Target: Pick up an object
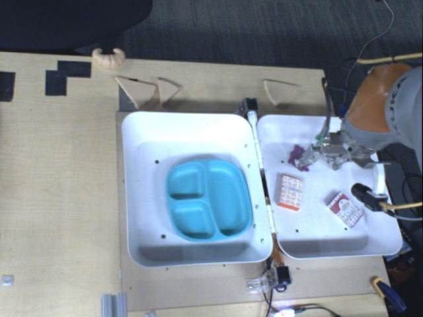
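The gripper point(316, 152) hangs low in the right bin point(310, 240), close beside a small purple object point(297, 156), likely its target; its opening I cannot tell. Two small packets point(289, 192) point(346, 209) lie apart nearby

Gripper point(318, 152) sits low over the far part of the right bin point(284, 129), arm point(390, 111) entering from the right edge. Small purple object point(297, 156) lies just left of the gripper, at its tip; contact not resolvable. Orange-and-white patterned packet point(289, 192) lies nearer the camera and slightly left of the gripper. Red-and-white packet point(346, 209) lies nearer the camera and to its right. Left bin point(145, 137), well left of the gripper, holds a blue three-compartment tray point(208, 199).
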Controlling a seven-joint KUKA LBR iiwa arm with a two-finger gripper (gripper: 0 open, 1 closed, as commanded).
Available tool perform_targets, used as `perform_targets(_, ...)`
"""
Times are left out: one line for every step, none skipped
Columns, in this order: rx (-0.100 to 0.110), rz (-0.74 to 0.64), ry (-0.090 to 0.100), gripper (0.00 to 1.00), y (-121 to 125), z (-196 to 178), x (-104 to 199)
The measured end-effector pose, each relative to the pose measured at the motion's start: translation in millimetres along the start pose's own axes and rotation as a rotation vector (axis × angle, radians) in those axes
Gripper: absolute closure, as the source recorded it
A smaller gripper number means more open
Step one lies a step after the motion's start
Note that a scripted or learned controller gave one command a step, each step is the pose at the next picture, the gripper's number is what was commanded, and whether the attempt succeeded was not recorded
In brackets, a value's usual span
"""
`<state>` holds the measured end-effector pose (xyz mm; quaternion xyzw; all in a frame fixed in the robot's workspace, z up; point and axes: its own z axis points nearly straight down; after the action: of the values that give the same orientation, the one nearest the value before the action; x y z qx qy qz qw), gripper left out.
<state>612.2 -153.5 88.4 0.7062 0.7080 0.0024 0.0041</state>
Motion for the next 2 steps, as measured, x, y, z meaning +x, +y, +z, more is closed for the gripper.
perform_targets(-0.006, -0.002, 0.002, 1.00, 2, -12, 2)
perform_targets(0.003, -0.003, 0.001, 1.00, 58, -33, -37)
